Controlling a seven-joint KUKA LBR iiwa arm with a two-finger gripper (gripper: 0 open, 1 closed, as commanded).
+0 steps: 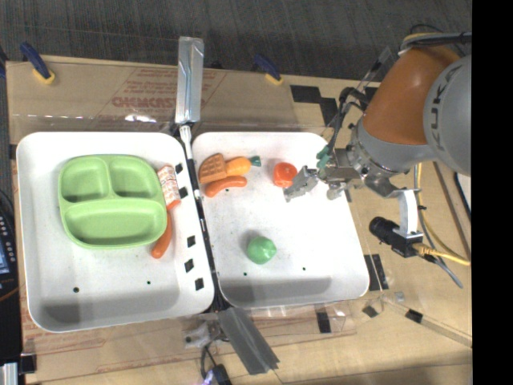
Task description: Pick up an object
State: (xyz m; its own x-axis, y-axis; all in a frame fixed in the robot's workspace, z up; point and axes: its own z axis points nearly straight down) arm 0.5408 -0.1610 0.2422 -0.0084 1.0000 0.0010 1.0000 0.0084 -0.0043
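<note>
My gripper (302,184) sits over the right white bin (337,275), fingers spread, holding nothing; the wooden bench (449,311) meets dark carpet (104,10)

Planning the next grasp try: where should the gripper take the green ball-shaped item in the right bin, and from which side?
The green round item sits alone on the right bin floor, so come straight down from above and close across its widest middle. Nothing crowds it on any side, so finger direction probably matters little.
</note>
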